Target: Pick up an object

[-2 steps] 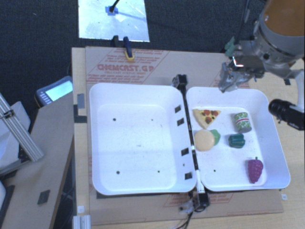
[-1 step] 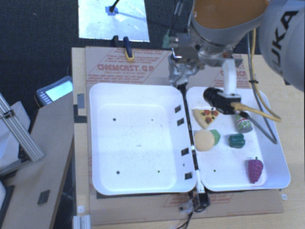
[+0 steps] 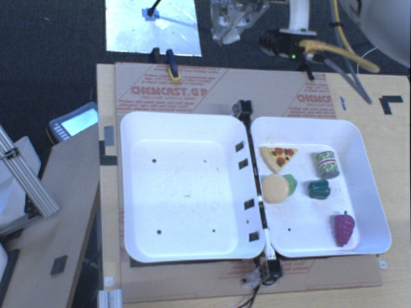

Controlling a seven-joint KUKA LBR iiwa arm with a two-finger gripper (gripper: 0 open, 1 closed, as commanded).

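- Camera view: gripper point(image 3: 226, 29) hovering above the bench, well behind the bins; finger state – can't tell.
- Right bin point(image 3: 369, 165) holding pizza slice point(image 3: 279, 156), can point(image 3: 326, 164), green pepper point(image 3: 318, 188), grapes point(image 3: 343, 229).
- Advising: go for the grapes (standing apart), descending straight.

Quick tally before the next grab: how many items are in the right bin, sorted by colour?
Green: 2, the can and the pepper
Purple: 1, the grapes
Yellow with red: 1, the pizza slice
Tan with a green edge: 1, the round piece
Total: 5
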